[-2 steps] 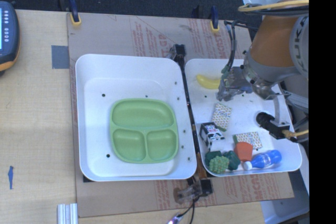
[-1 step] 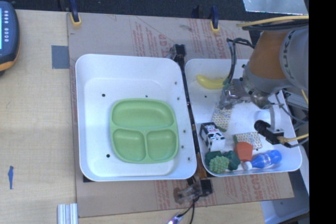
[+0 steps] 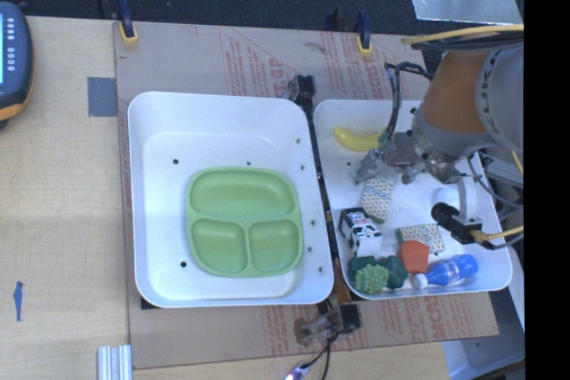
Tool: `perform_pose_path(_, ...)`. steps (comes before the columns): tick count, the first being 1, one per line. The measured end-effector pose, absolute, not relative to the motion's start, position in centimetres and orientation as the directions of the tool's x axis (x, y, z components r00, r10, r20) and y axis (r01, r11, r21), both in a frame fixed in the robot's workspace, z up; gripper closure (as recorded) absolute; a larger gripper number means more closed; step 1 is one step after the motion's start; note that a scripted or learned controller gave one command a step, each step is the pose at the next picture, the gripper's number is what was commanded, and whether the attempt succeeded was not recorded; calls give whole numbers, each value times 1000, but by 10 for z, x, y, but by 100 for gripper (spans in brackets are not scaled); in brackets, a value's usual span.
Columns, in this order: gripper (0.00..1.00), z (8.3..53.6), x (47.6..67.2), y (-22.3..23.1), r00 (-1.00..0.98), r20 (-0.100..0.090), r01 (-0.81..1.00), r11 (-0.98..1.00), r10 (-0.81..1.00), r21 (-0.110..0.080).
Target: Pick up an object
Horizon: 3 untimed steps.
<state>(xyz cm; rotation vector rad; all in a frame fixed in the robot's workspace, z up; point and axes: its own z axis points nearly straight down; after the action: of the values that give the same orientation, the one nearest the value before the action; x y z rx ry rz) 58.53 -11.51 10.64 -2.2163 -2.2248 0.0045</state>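
The grey arm's two-finger gripper hangs over the far half of the right white bin, fingers spread apart and holding nothing. Just beside it, near the bin's far edge, lies a small yellow banana-shaped toy. It is probably light, smooth plastic (likely slippery), best pinched across its narrow middle. A patterned cloth pouch below the gripper looks soft and would crumple. The near edge is crowded: a black-and-white cow-print block, a green broccoli toy, an orange cup and a blue plastic bottle. The bin's middle offers open room; the left white bin carries a green divided plate.
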Motion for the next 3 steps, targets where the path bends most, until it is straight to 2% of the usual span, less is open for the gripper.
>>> perform_pose_path(1, 0, 92, 659, -92, -8, 0, 1000, 8, 1000, 2)
perform_pose_path(3, 0, 92, 656, -92, -5, 0, 1000, 5, 1000, -4)
